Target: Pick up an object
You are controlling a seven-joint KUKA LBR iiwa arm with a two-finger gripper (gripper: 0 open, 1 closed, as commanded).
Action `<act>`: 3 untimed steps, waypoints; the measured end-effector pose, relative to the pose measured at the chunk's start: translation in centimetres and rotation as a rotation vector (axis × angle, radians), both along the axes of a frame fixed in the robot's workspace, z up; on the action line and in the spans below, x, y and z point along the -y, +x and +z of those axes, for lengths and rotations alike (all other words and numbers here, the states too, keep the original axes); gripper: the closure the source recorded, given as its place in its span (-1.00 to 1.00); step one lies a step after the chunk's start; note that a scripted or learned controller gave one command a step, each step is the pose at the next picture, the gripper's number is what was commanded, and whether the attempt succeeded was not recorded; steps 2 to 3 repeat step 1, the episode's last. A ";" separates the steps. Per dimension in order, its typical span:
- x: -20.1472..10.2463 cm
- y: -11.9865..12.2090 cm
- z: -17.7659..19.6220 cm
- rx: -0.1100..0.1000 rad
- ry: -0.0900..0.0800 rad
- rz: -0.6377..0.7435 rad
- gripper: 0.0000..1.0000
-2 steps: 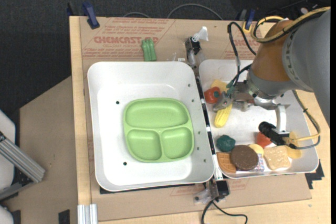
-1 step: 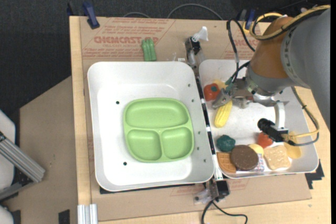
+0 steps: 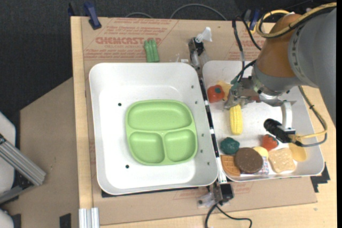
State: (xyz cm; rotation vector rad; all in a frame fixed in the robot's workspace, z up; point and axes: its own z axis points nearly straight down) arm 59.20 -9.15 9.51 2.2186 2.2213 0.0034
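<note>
Looking down, you see the end effector [image 3: 239, 94] low in the right bin [image 3: 315, 168], just above the corn cob [image 3: 235, 119]; you cannot tell its grip state. A red tomato [image 3: 215, 93] lies beside it.

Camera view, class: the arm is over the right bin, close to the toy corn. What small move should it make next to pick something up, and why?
Probably lower the gripper slightly onto the corn cob. The gripper sits just above the cob's upper end, and the cob lies by itself on the right bin floor, apart from the tomato and the green piece.
</note>
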 end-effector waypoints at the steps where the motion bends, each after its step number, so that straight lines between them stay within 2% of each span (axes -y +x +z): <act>1: -9.4 0.3 9.6 0.009 0.004 0.010 1.00; 3: -9.4 0.3 9.6 0.009 0.004 0.010 1.00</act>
